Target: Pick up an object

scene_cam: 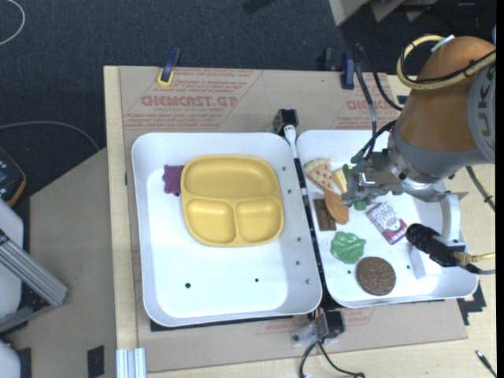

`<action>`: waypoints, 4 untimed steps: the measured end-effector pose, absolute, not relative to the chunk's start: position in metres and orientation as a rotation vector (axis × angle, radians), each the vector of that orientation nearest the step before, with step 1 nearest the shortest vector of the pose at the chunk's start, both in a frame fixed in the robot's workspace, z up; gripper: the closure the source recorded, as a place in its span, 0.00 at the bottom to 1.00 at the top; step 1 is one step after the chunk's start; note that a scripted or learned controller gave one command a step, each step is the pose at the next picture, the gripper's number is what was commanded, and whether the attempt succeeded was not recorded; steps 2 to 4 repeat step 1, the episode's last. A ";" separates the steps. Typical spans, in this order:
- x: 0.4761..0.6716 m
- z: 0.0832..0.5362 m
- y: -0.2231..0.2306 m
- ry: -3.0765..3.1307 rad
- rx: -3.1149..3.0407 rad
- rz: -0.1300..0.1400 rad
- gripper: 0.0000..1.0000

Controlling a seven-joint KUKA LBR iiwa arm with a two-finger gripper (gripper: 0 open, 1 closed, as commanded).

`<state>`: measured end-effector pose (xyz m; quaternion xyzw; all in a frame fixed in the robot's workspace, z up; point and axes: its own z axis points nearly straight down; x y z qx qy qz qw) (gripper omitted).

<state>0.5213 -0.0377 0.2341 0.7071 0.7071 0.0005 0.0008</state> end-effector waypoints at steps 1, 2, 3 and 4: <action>0.520 0.213 -0.037 2.224 2.225 -0.005 1.00; 0.520 0.213 -0.037 2.224 2.225 -0.005 1.00; 0.520 0.213 -0.037 2.224 2.225 -0.005 1.00; 0.520 0.213 -0.037 2.224 2.225 -0.005 1.00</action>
